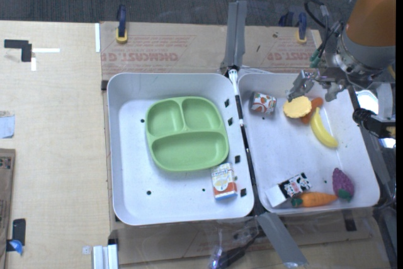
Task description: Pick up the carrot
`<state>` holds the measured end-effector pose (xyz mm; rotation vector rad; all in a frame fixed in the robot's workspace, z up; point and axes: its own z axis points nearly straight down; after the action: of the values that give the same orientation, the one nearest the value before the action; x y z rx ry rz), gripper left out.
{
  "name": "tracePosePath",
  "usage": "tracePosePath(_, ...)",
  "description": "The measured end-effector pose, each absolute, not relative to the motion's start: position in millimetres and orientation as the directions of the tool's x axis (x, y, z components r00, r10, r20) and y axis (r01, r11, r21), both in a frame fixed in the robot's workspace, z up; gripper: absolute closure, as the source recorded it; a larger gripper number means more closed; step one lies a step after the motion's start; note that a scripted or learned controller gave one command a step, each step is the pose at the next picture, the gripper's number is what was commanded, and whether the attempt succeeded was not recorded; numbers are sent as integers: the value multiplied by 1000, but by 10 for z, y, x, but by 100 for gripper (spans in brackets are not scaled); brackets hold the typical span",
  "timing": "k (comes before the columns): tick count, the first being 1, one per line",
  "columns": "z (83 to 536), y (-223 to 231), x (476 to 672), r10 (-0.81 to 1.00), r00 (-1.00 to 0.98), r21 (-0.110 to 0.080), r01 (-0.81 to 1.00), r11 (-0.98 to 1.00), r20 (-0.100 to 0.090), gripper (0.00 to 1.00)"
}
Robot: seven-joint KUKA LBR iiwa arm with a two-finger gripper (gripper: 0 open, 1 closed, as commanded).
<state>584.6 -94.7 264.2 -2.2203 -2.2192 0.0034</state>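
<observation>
Seen from the overhead camera, the right bin [362,154] is entered at its one o'clock corner by the arm [371,16], grey with the orange band showing just above the wrist. The gripper [308,86] is hung low over the far part of that bin, directly above a round yellow-orange piece [297,108]; whether anything is clasped cannot be told, since the metalwork is blurred and crowded here. A small orange-red item [317,102] is glimpsed just beside that yellow piece, at its two o'clock. The banana [323,130] is laid at five o'clock from the gripper, close by. A small printed can [263,103] is found at nine o'clock from the yellow piece, near the bin's left wall. And the carrot [315,200] is spotted right down at six o'clock in the right bin, lying flat along the near wall, well apart from the gripper. It is flanked by a black-and-white carton [288,189] touching at its ten o'clock and a purple fruit [342,183] at its two o'clock. In the left bin [116,154], a green divided plate [187,133] is set centrally, with a small juice box [224,182] just at its five o'clock.
</observation>
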Motion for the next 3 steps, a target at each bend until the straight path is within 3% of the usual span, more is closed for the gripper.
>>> tracePosePath(1, 1445, -1494, 5739, 1000, -10, -3, 1000, 10, 0, 0)
tracePosePath(2, 2273, -1560, 5244, 995, -101, -1, 995, 101, 0, 0)
tracePosePath(3, 1976, -1040, 4866, 882, -471, -1, 882, 471, 1, 0)
